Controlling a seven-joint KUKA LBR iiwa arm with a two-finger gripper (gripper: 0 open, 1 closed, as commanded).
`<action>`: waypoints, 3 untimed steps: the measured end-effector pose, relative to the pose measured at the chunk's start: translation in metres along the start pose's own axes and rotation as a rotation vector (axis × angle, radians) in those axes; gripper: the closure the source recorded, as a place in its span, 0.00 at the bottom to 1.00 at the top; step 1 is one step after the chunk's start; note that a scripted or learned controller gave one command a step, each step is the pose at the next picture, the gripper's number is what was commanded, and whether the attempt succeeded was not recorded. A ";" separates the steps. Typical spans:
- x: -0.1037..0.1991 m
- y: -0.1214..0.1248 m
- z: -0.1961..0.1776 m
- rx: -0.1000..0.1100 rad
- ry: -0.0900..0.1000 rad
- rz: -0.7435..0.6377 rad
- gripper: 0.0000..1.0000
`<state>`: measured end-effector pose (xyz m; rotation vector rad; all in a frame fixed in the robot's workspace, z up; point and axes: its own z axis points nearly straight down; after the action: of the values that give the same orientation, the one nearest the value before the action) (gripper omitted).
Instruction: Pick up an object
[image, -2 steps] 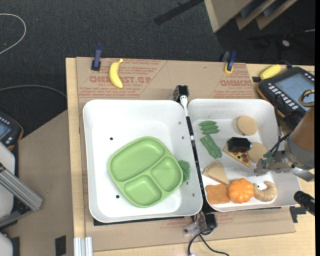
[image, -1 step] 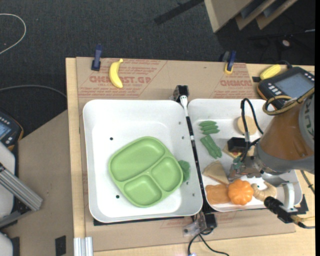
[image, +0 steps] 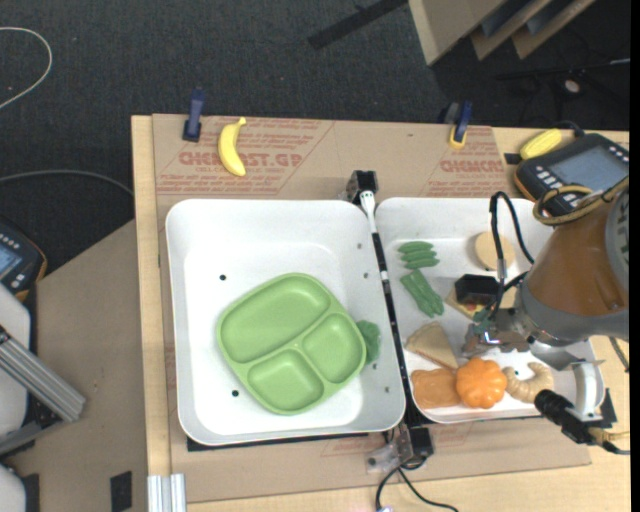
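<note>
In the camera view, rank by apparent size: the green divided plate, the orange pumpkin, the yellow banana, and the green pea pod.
1. Green divided plate, clearly largest.
2 and 3. Orange pumpkin and yellow banana: the pumpkin is rounder, the banana longer and thinner, too close to rank.
4. Green pea pod, smallest, though it is not far from the banana.

two white bins are seen side by side on the worktop (image: 300, 150). a green divided plate (image: 290, 342) lies in the left bin (image: 190, 300). in the right bin (image: 440, 215), green pods (image: 420, 272), an orange pumpkin (image: 480, 384) and a tan wedge (image: 432, 346) are seen. the gripper (image: 487, 332) is lowered just above the pumpkin. a yellow banana (image: 232, 146) rests on the worktop.
</note>
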<state>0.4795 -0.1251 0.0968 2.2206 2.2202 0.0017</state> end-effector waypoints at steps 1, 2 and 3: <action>0.032 0.002 0.009 -0.005 -0.004 0.000 1.00; 0.163 0.023 -0.094 -0.011 0.005 -0.016 1.00; 0.197 0.029 -0.217 -0.012 0.003 -0.007 1.00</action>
<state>0.5081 0.0717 0.3138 2.2082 2.2234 0.0186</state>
